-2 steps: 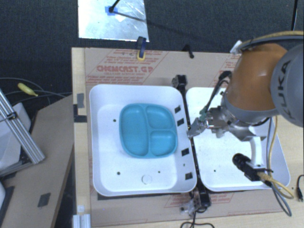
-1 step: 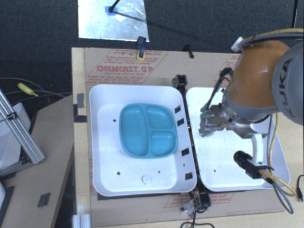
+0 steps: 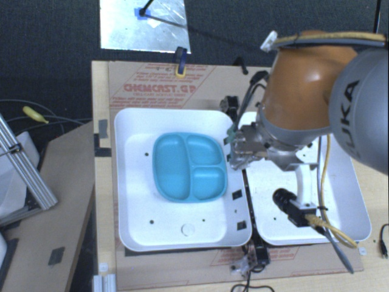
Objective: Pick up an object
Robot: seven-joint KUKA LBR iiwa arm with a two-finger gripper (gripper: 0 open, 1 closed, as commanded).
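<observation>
A blue divided plate (image 3: 188, 166) lies flat in the middle of the left white bin (image 3: 137, 224). My gripper (image 3: 238, 151) hangs over the ridge between the two bins, just off the plate's right rim. The bulky orange and grey wrist (image 3: 304, 84) above it hides most of the right bin (image 3: 349, 221).
A small white disc (image 3: 187, 229) rests near the left bin's front wall. A black fitting with a yellow cable (image 3: 295, 208) sits over the right bin. Cardboard (image 3: 161, 84) lies under the bins, with a foil sheet (image 3: 143, 14) at the back. Metal framing (image 3: 21, 169) stands at far left.
</observation>
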